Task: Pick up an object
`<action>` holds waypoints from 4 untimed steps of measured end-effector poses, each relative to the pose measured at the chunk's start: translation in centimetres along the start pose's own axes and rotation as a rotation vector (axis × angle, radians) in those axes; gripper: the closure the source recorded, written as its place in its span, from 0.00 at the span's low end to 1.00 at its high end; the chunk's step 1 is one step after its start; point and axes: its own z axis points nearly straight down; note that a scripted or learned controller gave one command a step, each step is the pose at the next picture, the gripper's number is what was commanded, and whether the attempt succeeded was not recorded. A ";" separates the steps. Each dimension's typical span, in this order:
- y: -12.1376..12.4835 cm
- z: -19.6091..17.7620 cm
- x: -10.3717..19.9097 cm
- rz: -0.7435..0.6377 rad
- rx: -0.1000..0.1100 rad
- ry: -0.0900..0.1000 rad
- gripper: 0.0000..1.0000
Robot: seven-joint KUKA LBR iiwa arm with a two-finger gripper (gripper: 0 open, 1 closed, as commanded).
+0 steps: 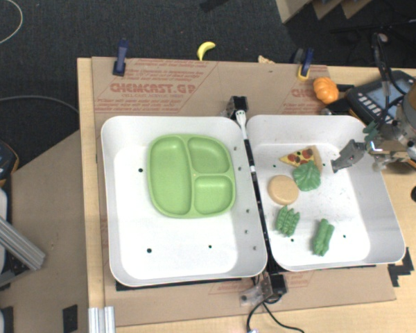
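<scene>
Arm in from right, gripper low over right bin

Gripper (348, 155) sits above the right bin (374, 227) near its upper right corner, one dark finger angled toward the bin's middle.

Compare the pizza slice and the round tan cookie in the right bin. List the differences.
Shape: the pizza slice is a wedge, the round tan cookie a disc.
Colour: the slice is yellow with red spots, the cookie one plain tan.
Place: the slice lies nearer the bin's far wall, above the leafy green piece; the cookie lies nearer the middle, at that piece's left.
Both lie flat in the right bin.
</scene>
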 end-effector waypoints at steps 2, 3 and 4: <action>-3.3 16.8 -3.8 0.003 -0.001 -0.003 0.00; -5.3 16.7 2.9 -0.004 0.005 0.006 0.00; -5.0 6.0 8.8 -0.008 -0.009 0.001 0.00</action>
